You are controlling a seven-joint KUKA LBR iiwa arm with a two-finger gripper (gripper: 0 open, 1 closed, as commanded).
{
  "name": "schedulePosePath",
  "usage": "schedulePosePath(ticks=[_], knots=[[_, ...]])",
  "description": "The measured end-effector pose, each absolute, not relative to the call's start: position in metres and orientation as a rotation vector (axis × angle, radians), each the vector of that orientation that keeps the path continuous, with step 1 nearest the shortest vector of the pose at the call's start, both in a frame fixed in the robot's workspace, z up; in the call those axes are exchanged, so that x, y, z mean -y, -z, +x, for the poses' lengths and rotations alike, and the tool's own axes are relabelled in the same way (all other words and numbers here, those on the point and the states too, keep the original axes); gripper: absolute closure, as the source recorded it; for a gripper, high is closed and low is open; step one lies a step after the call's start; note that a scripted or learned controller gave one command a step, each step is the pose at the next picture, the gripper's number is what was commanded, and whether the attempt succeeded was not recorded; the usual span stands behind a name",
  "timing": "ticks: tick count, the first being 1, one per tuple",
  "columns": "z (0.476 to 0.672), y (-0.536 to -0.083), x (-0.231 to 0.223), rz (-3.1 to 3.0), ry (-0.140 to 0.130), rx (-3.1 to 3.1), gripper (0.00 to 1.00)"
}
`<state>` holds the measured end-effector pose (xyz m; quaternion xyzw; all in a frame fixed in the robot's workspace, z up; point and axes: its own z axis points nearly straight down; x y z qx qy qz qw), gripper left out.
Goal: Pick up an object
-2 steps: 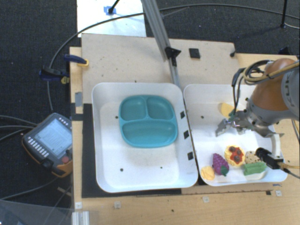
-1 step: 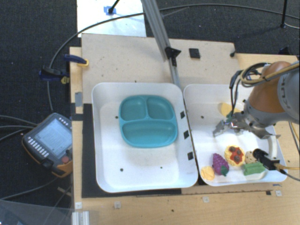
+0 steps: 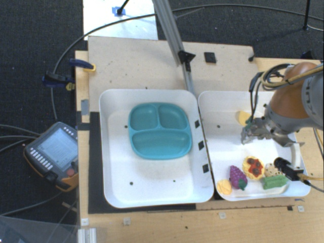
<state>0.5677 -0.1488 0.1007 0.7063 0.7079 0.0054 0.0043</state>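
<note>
The claw (image 3: 251, 133) is low inside the right bin (image 3: 221, 110), near its centre; whether it is released or clenched cannot be determined. A yellow object (image 3: 243, 117) lies just beyond it. Candidate objects sit along the near edge: yellow piece (image 3: 224, 187), purple grapes (image 3: 236, 176), pizza slice (image 3: 253, 166), green block (image 3: 274, 182). The left bin (image 3: 114, 151) holds a teal divided plate (image 3: 159, 130).

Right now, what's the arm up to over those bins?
The arm reaches in from the right, its gripper low over the right bin, beside a small yellow piece near the bin's far side. Nothing can be seen held. The other toy foods, purple grapes, a pizza slice, a green block and a yellow piece, sit along the near edge. The left bin holds a teal divided plate.
</note>
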Motion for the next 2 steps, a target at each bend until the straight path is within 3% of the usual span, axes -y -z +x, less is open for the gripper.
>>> schedulePosePath(ticks=[2], knots=[[0.573, -0.201, 0.161, 2.213, -0.004, -2.223, 1.0]])
